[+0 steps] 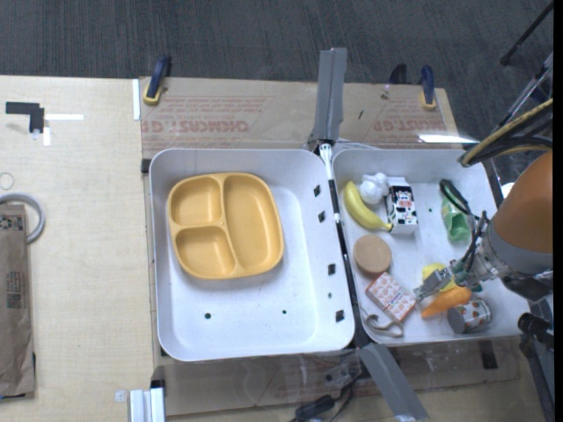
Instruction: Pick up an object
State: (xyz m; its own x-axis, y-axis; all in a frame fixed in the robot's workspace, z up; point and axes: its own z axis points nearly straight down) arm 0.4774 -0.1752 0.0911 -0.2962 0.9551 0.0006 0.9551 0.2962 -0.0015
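The right bin (413, 155) holds several small objects: a banana (362, 207), a black-and-white carton (402, 207), a round tan disc (373, 254), a pink patterned box (391, 295), an orange carrot (446, 300), a small yellow piece (433, 275), a green item (456, 222) and a silver can (469, 316). My gripper (461, 273) hangs low at the bin's right side, right above the yellow piece and the carrot. The arm's orange band (535, 209) is above and to the right of it. I see nothing lifted off the bin floor.
A yellow divided plate (226, 225) lies in the left bin (255, 323). A grey divider (330, 86) stands between the bins at the back. Blue clamps (158, 77) hold cardboard behind them. A brown packet (13, 297) lies at the far left.
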